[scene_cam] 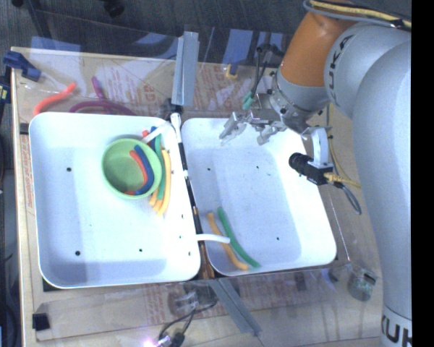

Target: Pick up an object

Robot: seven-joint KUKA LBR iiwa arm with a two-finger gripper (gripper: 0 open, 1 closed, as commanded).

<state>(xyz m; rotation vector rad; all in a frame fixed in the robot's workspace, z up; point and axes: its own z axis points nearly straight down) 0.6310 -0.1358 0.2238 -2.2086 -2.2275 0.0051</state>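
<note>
The task looks barely begun. The arm (369, 85) reaches in over the right bin (275, 194), and its gripper (249, 127) hangs above that bin's far rim, with nothing seen between the jaws. The two metal fingers (230, 129) spread outward like a shallow fork, so the jaws stand apart and hold nothing.

Taking the right bin as the landmark: near its front left corner lie a few thin strips (231, 241), one green, one orange and one white, bunched together on the bin floor and pointing toward the front rim. These are the nearest candidates for a pick, and they sit well apart from the gripper, across most of the bin's length. The rest of that bin's floor shows only small dark dots.

To the left of the right bin, touching it along the shared edge, is the left bin (72, 244). A green bowl (130, 168) rests in its far half, with red, blue and yellow strips (161, 186) lying in and against the bowl on the side facing the right bin.

Beyond the bins, on the counter (116, 78), sit a few loose coloured pieces.

What remains, judging from this, is everything that matters: choosing an object, descending to it, closing on it and lifting it clear
</note>
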